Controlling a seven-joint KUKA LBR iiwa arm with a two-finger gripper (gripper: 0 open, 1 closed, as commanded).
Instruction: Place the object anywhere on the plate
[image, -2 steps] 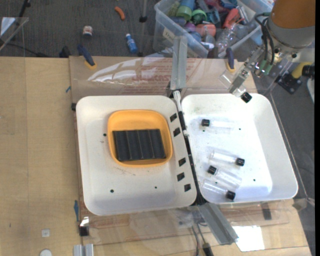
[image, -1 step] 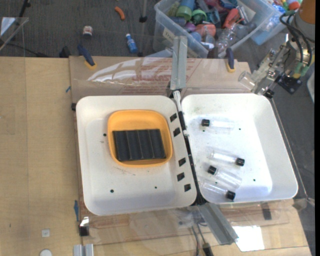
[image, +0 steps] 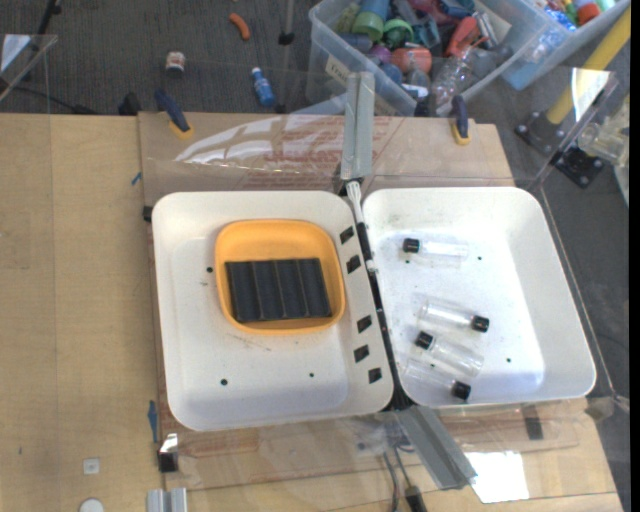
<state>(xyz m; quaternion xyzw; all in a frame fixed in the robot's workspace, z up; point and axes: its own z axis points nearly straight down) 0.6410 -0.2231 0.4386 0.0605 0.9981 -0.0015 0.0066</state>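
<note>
Nearest the camera, four clear plastic vials with black caps (image: 455, 325) lie loose in the right white bin (image: 560, 300) — light, smooth, apt to roll; grip mid-barrel, across the width. Orange plate with a black ridged insert (image: 278, 232) waits left. Gripper state: cannot tell.

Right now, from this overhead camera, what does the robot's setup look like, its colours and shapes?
Two shallow white rounded-corner bins sit side by side. The left bin carries a rounded orange plate with a black ridged insert; the right bin has small clear tubes with black caps.
</note>
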